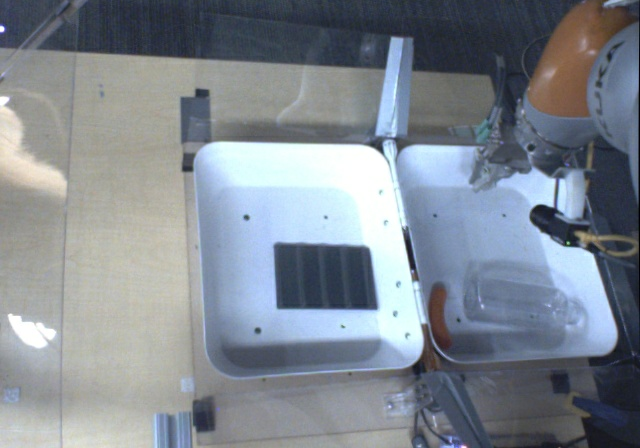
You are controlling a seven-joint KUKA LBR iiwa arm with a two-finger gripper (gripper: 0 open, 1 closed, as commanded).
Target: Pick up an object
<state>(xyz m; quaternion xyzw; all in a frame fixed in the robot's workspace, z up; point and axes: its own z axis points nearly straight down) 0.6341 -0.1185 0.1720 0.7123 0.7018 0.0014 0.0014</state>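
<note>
Nearest, in the right bin [440, 196], a clear plastic cup [520, 300] lies on its side, and a small orange-red sausage shape [438, 316] rests against the left wall. The left bin [230, 236] holds a dark ribbed rectangle [325, 276]. Both sit on a pale wooden bench [120, 266]. Farther, the gripper [488, 172] hangs over the right bin's far edge, well apart from the cup; I cannot tell its state.

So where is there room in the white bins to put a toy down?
The left bin has bare white floor all around the dark ridged pad in its middle. The right bin is bare in its upper middle, below the claw. Its near end is crowded: a clear plastic cup lies there, with an orange-red thing by the left wall.
</note>
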